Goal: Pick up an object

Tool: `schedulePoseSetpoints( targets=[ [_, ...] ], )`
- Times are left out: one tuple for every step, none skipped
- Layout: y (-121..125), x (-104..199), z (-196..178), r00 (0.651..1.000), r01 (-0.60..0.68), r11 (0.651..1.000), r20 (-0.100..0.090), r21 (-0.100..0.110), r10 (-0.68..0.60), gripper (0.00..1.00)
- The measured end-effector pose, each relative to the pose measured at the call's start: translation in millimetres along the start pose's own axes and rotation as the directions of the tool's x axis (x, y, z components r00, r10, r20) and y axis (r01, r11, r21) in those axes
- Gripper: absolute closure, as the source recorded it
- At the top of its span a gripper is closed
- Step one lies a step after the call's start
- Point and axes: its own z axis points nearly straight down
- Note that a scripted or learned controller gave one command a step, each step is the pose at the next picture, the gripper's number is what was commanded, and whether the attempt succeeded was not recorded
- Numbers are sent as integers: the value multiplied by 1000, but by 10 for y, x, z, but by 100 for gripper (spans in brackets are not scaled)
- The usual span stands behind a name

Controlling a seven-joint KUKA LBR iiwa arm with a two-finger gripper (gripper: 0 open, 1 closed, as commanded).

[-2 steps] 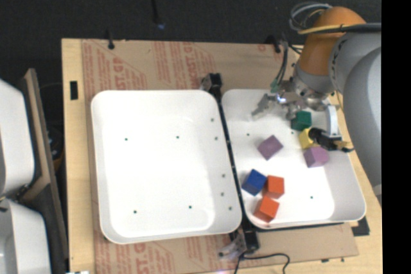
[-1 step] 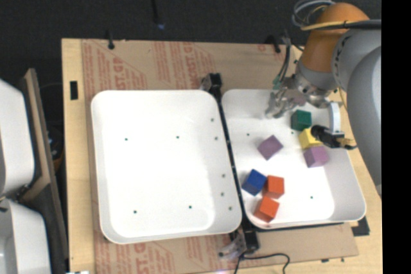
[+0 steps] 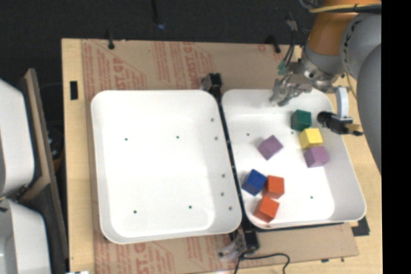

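The tool (image 3: pixel 282 94) hung over the right bin's far edge; whether spread or pressed together, I could not tell. The green block (image 3: pixel 300 119) lay just beside it, touching a yellow block (image 3: pixel 311 137), so a descent might nudge both.

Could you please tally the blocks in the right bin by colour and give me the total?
Purple blocks: 2
Orange blocks: 2
Green block: 1
Yellow block: 1
Blue block: 1
Total: 7 blocks, all in the right bin.
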Motion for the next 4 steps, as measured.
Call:
schedulePoseSetpoints(
  targets=[
    [-51, 1, -453, 1000, -1, 1000, 0, 1, 1, 100],
    [-41, -8, -989, 1000, 0, 1000, 0, 0, 0, 100],
    [-147, 505, -1075, 1000, 3, 1000, -1, 3, -3, 100],
    [-186, 948, -1021, 1000, 3, 1000, -1, 5, -3, 100]
  ],
)
